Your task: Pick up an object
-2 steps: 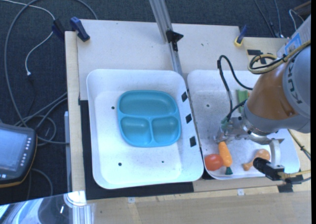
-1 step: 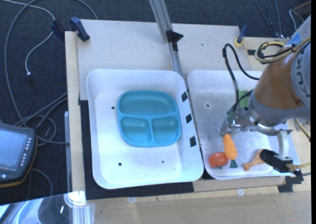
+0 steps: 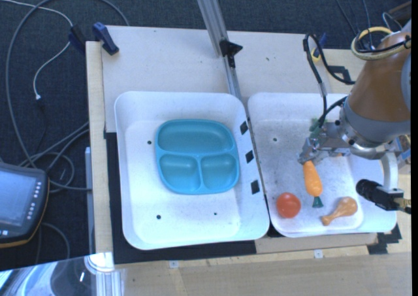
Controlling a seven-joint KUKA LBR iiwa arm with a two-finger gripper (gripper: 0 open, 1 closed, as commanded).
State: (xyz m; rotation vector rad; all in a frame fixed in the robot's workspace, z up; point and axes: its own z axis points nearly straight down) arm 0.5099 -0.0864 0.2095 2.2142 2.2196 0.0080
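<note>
Single fixed camera, mounted above the table [image 3: 170,59], looking down at a slant; both white bins [image 3: 189,226] within frame, mid-distance.

One plate [image 3: 196,156], three toys (two bins [image 3: 130,157]).

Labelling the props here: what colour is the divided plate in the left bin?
Light blue, a teal-like shade, plain with no pattern: the divided plate, in the camera view.
</note>
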